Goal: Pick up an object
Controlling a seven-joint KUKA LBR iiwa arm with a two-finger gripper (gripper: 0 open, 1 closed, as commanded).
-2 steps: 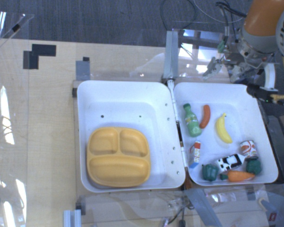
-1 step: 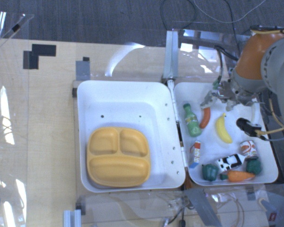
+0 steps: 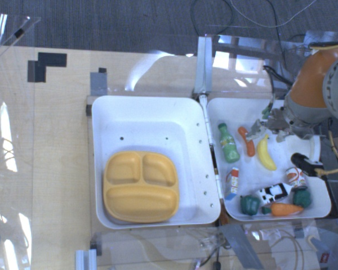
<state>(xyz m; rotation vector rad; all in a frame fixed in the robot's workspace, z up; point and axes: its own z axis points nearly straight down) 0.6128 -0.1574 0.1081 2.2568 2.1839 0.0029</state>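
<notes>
A curved yellow banana (image 3: 266,153) lies in the right bin (image 3: 214,120), just beside a red-orange chilli (image 3: 247,142) and near a green bottle (image 3: 228,143). The claw (image 3: 268,126) hovers just above it; its grip cannot be told.

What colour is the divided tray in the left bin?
Yellow all over, plain with no pattern. The tray shows clearly in the camera view, lying in the left bin.
</notes>
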